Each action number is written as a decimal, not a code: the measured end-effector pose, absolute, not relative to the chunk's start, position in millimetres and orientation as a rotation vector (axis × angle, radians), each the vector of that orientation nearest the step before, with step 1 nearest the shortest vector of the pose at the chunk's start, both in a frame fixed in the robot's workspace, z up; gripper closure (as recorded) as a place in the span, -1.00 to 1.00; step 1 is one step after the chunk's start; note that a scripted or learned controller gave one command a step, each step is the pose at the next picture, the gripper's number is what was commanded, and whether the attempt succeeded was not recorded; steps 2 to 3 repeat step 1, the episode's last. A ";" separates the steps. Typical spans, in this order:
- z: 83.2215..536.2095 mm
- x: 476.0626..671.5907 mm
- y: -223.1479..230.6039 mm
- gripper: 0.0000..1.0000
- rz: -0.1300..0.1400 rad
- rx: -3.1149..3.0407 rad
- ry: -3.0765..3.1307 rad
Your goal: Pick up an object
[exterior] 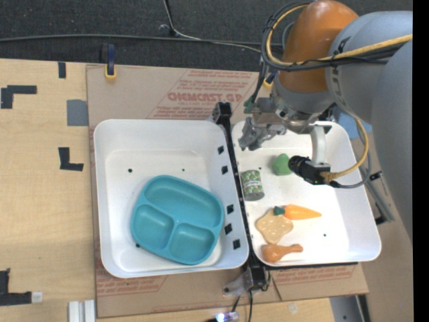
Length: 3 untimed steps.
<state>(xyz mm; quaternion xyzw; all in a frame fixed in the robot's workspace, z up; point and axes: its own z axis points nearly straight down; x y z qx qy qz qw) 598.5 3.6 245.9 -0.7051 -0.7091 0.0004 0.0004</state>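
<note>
Drumstick toy [281, 251] at right bin's [358, 243] lower edge; carrot [301, 212], cracker [274, 226], can [252, 184] above; gripper [255, 137] upper center, grip state unclear.

A teal divided plate [177, 219] is lying in my left white bin [110, 139]. Both bins are sitting on a brown board [174, 92], cables [167, 19] trailing behind.

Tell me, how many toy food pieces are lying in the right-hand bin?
5: a green piece near the arm, a small can by the divider, a carrot, a cracker and a drumstick toward the front. The arm may hide more.
</note>
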 end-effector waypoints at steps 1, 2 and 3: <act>246.9 609.7 57.6 1.00 0.000 -2.213 -2.228; 246.9 609.7 57.6 1.00 0.000 -2.213 -2.228; 246.9 609.7 57.6 1.00 0.000 -2.213 -2.228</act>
